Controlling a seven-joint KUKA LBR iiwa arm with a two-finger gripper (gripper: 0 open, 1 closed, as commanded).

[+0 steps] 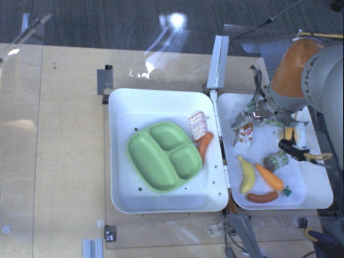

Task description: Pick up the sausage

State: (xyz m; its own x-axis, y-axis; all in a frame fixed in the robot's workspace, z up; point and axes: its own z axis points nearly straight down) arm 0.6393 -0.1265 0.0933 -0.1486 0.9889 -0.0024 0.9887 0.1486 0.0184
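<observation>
Bins: two shallow white bins stand side by side on the pale wooden bench [59, 144], a left bin [161, 200] and a right bin [317, 198].
Arm: the grey arm with its orange band [293, 71] is seen reaching in over the far right corner of the right bin.
Gripper: the two-finger gripper [252, 114] is placed over the far left part of the right bin, just above a small red and white packet [245, 135]; whether it is spread or closed cannot be told, and nothing is seen held.
Sausage: the red-brown sausage [262, 198] is laid crosswise near the front wall of the right bin, well apart from the gripper.
Neighbours: a yellow banana [246, 175] is laid just left of the sausage, and an orange carrot with a green end [269, 177] slants just above it; a small green and grey can [277, 160] is laid on its side near the carrot's upper end.
Left bin: a green three-part plastic plate [156, 165] is set in the middle; an orange carrot-shaped piece [205, 143] is laid against its right edge, with a red-patterned white packet [198, 125] just beyond it.
</observation>
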